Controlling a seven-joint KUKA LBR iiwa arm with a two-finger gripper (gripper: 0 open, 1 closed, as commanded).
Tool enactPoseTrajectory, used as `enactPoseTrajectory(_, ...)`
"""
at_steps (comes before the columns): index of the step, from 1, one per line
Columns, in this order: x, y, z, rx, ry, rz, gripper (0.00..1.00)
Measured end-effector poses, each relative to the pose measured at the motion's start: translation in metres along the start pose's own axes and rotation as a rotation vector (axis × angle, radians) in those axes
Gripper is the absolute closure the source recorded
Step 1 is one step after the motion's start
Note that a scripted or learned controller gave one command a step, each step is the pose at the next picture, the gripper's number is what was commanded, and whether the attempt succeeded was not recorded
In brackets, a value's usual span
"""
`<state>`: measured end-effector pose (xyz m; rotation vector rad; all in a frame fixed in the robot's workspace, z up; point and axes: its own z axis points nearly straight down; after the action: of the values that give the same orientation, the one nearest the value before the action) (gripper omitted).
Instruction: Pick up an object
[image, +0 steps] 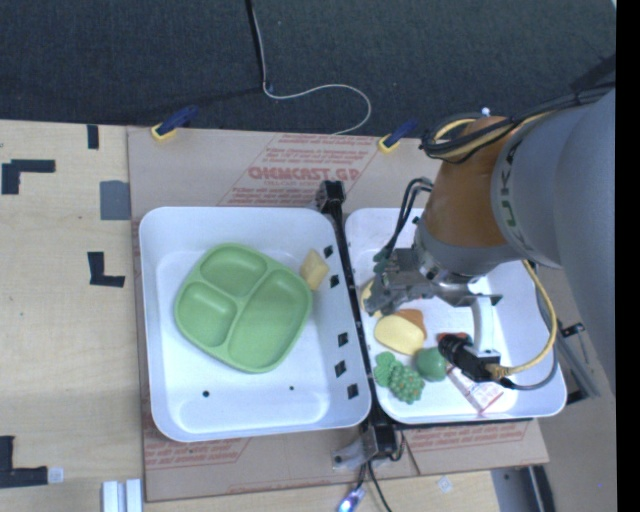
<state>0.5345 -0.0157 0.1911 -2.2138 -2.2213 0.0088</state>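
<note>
We hang our gripper low at the right bin's left side, just above the yellow toy food at lower centre-right, nothing visibly lifted and the jaws' state unclear.

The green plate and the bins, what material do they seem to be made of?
The green plate looks like moulded plastic, matte: uniform colour, soft rounded ridges between three compartments. The two white bins look like thin smooth plastic, slightly glossy, with rounded corners; this is likely, not certain.
</note>
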Motion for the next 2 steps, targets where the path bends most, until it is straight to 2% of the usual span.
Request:
enactPoseTrajectory(1,-0.024,-0.052,-0.113,-0.013,-0.001,0.005,1.0)
enactPoseTrajectory(2,0.022,-0.051,-0.141,-0.007,0.001,-0.003,1.0)
